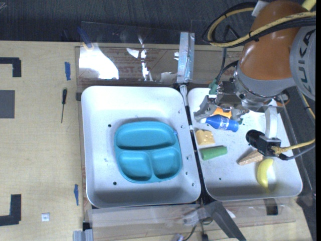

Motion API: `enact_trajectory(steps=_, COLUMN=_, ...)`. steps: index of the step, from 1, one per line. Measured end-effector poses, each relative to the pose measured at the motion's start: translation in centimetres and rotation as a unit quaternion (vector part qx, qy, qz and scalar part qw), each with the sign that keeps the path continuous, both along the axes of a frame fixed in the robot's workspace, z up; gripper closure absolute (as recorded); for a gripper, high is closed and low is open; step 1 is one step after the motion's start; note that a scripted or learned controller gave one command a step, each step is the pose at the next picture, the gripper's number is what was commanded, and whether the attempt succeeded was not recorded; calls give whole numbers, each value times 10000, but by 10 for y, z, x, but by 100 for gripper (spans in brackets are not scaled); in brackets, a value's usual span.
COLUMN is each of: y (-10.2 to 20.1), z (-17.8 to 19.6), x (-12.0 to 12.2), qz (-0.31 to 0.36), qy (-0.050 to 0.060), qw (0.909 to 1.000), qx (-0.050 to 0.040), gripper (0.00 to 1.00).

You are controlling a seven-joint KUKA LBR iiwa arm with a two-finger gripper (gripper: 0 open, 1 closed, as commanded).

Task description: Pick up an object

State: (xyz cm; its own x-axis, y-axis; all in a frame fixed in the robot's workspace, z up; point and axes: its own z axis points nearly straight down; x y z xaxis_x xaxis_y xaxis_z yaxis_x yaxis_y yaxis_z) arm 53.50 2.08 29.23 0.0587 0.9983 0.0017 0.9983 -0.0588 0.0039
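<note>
This is looking like a robotics lab or test cell rather than any home or kitchen: a grey and orange industrial arm [273, 49] is reaching in over a pale wooden bench [35, 134], trailing yellow and black cables [235, 14] behind it. Two shallow white bins [100, 104] are sitting side by side, divided by a metal bracket [185, 56], with clear plastic sheeting [125, 59] glaring behind them. Black corner marks [12, 67] and bits of blue tape [67, 70] are dotting the bench, and toy-like odds and ends, such as a banana [265, 173], are lying in the right bin.
</note>
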Motion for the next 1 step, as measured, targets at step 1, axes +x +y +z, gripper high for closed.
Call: enact_trajectory(steps=1, y=-42, z=-35, x=18, qz=-7, qy=48, qw=10000, qx=-13, gripper=100)
